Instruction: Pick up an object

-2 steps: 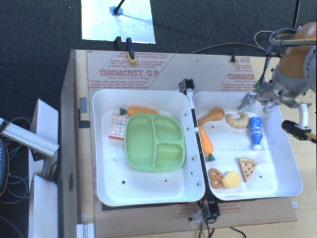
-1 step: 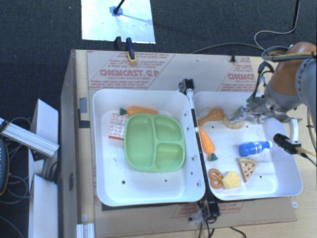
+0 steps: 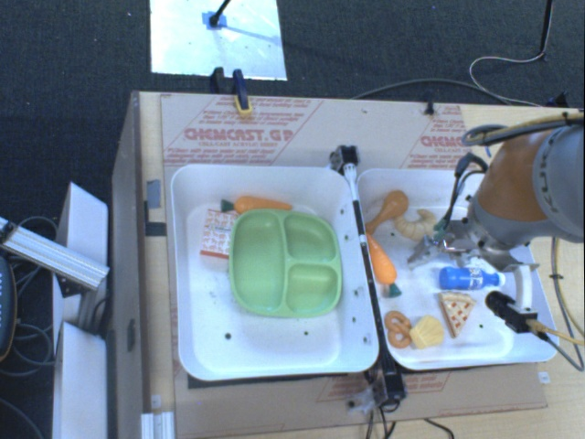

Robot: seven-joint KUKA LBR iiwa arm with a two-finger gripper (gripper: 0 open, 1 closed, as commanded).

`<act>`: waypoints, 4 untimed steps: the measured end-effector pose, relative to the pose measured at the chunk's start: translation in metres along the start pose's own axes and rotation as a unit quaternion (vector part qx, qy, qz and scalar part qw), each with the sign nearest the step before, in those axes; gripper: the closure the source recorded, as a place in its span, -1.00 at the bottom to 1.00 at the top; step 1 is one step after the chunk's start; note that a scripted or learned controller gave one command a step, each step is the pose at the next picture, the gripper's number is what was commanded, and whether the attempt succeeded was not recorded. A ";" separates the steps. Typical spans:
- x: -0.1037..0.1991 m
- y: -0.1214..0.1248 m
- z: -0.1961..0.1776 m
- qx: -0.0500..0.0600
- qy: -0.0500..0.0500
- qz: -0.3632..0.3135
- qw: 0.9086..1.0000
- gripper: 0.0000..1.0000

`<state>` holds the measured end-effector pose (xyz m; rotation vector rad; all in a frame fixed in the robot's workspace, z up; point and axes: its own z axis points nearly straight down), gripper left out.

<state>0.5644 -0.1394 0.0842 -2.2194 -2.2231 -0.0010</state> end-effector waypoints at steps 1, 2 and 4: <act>0.001 0.093 -0.001 -0.001 -0.001 -0.002 1.000 -1.00; 0.015 0.074 -0.001 -0.001 0.000 0.000 1.000 -1.00; 0.000 0.066 0.000 -0.001 -0.001 0.000 1.000 -1.00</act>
